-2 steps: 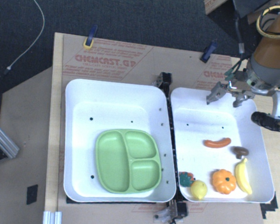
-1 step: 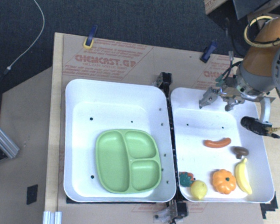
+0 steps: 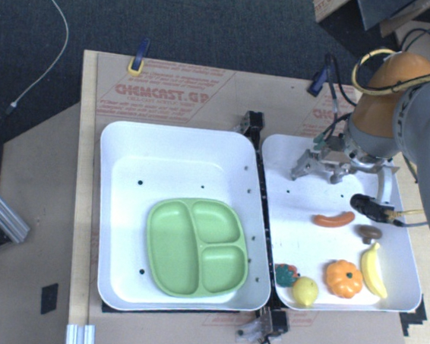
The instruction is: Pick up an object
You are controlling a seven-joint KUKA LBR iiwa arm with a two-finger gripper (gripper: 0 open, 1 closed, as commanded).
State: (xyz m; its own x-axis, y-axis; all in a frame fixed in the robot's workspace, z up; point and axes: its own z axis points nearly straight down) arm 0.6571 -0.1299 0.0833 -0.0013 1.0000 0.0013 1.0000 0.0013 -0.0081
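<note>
Two white bins sit side by side on the counter (image 3: pixel 90 192), their inner walls touching along the middle. The left bin (image 3: pixel 125 158) carries a green divided plate (image 3: pixel 195 247) toward its near half, leaving bare floor along its far and left walls. The right bin (image 3: pixel 279 212) has its objects gathered in the near half: a sausage (image 3: pixel 334 219) about mid-bin, a small brown piece (image 3: pixel 369 232) just right of it near the right wall, a banana (image 3: pixel 373 271) along the right edge, a small orange pumpkin (image 3: pixel 343 278) just left of the banana, a lemon (image 3: pixel 305 291) close to the near rim, and a small teal and red toy (image 3: pixel 286 274) touching or nearly touching the lemon beside the inner wall.

The gripper (image 3: pixel 324 167) hangs over the far part of the right bin, well apart from every object, with its fingers spread apart and nothing between them. Bare bin floor lies under and around it, as far as the far rim and the inner wall. The arm (image 3: pixel 395 95) crosses the far right corner of that bin.
</note>
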